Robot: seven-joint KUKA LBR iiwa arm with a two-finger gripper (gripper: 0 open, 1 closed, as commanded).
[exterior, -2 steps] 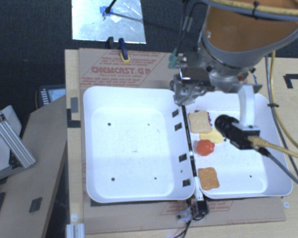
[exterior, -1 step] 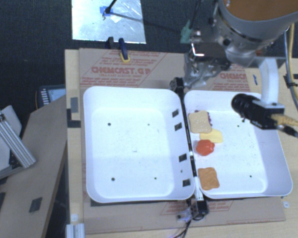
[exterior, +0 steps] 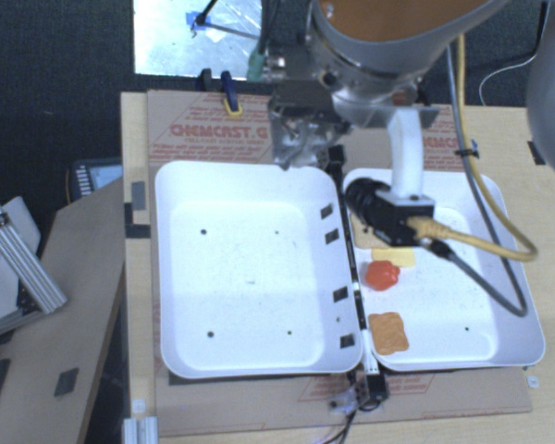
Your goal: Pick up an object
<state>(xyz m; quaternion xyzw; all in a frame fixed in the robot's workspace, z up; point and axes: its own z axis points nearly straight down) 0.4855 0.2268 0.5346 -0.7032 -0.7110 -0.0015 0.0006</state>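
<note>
The right bin (exterior: pixel 481 336) holds three small things near its left wall. A red rounded piece (exterior: pixel 381 275) lies in the middle, a flat pale yellow piece (exterior: pixel 395 257) just behind it, and an orange-brown piece (exterior: pixel 388 332) closer to the front. My gripper (exterior: pixel 302 148) hangs over the back rim of the left bin (exterior: pixel 250 276), near that bin's back right corner, well apart from all three pieces. The big grey and orange wrist above hides much of it.
A black fitting (exterior: pixel 381 213) with a yellow cable (exterior: pixel 481 239) and a white post (exterior: pixel 407 160) stand over the back left of the right bin. Black clips (exterior: pixel 338 294) line the wall between the bins. Cardboard (exterior: pixel 203 129) lies under both bins.
</note>
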